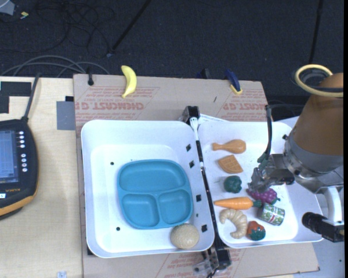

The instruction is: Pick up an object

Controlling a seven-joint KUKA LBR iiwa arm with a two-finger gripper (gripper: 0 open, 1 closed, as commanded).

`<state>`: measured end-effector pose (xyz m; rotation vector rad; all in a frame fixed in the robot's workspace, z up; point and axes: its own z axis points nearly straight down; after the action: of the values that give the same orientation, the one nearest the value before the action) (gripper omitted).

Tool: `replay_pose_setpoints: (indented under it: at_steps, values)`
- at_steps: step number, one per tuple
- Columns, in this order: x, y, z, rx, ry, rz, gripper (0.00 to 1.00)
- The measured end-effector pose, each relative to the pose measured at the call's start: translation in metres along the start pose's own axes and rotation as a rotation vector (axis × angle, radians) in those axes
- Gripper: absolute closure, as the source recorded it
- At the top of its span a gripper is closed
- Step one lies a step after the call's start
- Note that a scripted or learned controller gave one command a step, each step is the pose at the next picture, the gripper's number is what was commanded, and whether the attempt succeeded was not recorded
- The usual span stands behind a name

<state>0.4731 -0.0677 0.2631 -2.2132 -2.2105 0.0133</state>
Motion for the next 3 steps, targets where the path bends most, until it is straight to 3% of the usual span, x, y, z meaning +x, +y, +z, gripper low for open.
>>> replay_pose_setpoints:
  at_steps: [1,2,3]
  values:
    - [0.076,0.023,-0.145,-0.03,-0.001,-0.011,1.0]
    - [0.069,0.053,0.084,0.0,-0.004,-0.001,1.0]
    - [0.066,0.033,-0.158,-0.031,-0.003,-0.003,1.0]
